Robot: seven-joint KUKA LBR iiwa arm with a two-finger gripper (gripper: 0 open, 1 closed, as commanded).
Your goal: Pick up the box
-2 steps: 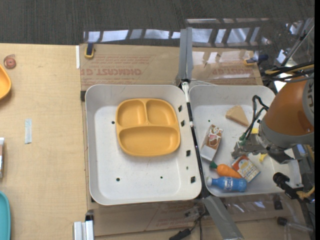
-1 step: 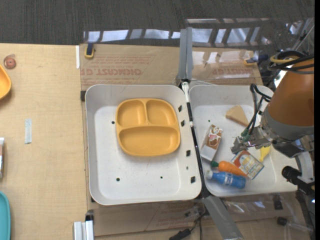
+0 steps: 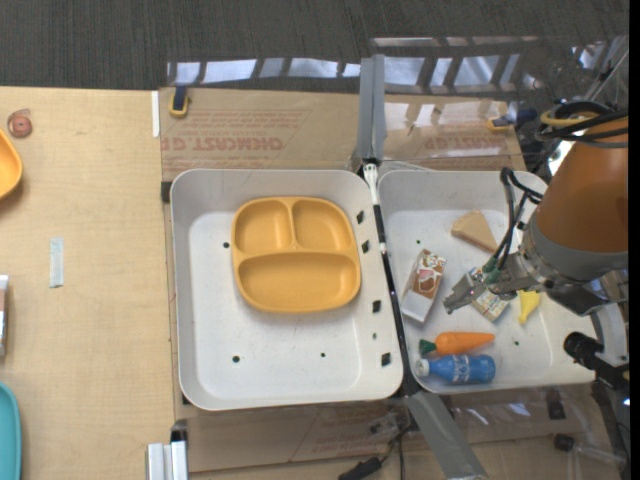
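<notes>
Box point(image 3: 425, 285) lies flat in the right bin point(image 3: 400, 208), near its left wall, untouched. Just right of it hangs the tool point(image 3: 470, 293); whether it is clenched I cannot tell. Below lie a carrot point(image 3: 462, 342) and blue bottle point(image 3: 460, 369). The left bin point(image 3: 200, 348) carries a yellow divided plate point(image 3: 296, 253). A wooden tabletop point(image 3: 90, 268) spreads left; dark carpet point(image 3: 300, 18) lies beyond.

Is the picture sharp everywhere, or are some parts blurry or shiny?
Camera view: the yellow plate and left bin look evenly lit and fairly sharp, with only soft shadows; the hand and the small items around it are too blurred to make out finely; the metal frame behind the bins shows bright glare.
</notes>
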